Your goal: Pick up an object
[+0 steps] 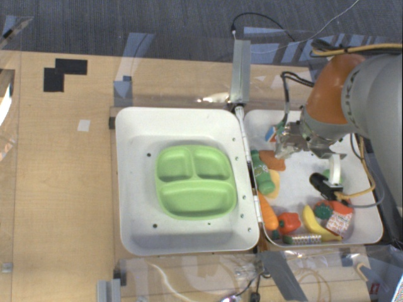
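Pale wood worktop, grey carpet behind; green tray in left bin; gripper over cluttered right bin, grip state unclear.

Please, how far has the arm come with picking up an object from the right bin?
Done: the arm has reached into the right bin, and the gripper is low over the toys at its left side, close to an orange-red piece. In hand: I see nothing between its fingers. Left: closing on a toy and lifting it. The banana, carrot and the others lie in the bin.
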Action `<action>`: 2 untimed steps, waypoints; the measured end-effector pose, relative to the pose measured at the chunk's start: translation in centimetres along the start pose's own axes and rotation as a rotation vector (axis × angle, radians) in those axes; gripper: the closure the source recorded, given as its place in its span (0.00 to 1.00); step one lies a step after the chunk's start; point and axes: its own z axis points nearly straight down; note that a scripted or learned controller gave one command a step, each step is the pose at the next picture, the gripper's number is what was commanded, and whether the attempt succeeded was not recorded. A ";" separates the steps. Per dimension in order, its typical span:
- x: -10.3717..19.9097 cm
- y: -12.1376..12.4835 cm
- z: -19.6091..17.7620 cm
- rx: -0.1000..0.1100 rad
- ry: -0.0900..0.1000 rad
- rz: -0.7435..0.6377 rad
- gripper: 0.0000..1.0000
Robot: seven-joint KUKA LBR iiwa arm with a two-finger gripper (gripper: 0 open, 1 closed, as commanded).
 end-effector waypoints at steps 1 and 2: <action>0.0 0.0 0.0 0.000 0.000 0.000 0.00; 0.1 -0.3 1.3 0.009 -0.002 -0.085 0.00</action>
